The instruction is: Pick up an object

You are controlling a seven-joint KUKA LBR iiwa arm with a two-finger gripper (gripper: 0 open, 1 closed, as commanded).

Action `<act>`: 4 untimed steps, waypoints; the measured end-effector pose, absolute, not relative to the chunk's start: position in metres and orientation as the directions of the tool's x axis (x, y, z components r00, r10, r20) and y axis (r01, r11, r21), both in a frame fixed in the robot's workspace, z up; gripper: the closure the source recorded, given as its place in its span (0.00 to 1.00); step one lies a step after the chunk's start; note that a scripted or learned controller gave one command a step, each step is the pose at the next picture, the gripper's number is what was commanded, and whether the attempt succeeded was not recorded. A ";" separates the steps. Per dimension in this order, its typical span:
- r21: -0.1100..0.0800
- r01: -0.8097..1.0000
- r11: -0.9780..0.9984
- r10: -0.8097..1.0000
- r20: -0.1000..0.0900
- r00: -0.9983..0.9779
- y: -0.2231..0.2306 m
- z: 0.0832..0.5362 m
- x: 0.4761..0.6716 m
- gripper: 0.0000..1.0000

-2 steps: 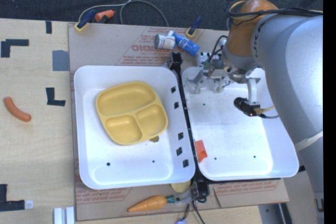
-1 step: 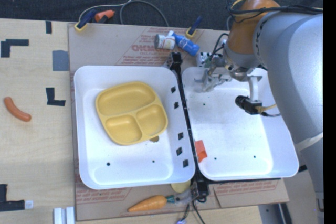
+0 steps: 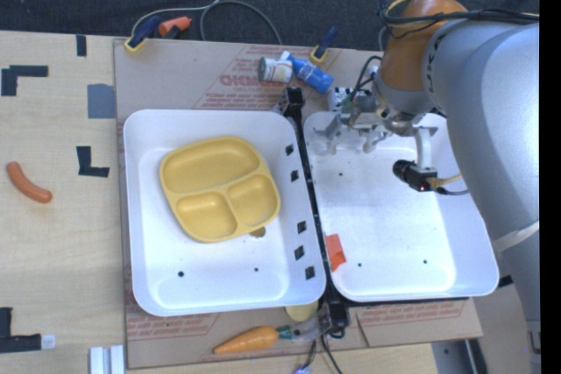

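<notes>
Left bin [image 3: 145, 276] holds yellow divided plate [image 3: 219, 187], perhaps hiding something small beneath.

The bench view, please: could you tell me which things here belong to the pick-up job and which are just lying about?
Belonging to the job:
- pincer, over the right bin
- yellow divided plate in the left bin

Lying about, outside the bins:
- sausage
- carrot
- blue and white bottle
- orange-handled clamp
</notes>
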State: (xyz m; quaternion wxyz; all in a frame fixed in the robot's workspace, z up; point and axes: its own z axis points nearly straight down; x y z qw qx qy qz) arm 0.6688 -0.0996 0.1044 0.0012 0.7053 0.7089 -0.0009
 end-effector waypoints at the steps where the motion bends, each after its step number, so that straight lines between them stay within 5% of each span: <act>1: 0.003 1.000 0.006 1.000 0.002 -0.006 -0.014 0.188 0.669 0.00; 2: -0.007 1.000 -0.006 1.000 -0.002 0.006 -0.071 0.184 0.582 0.00; 3: -0.006 1.000 0.005 1.000 0.002 -0.005 -0.004 0.184 0.524 0.00; 4: 0.007 1.000 0.001 1.000 -0.001 -0.001 -0.029 0.260 0.546 0.00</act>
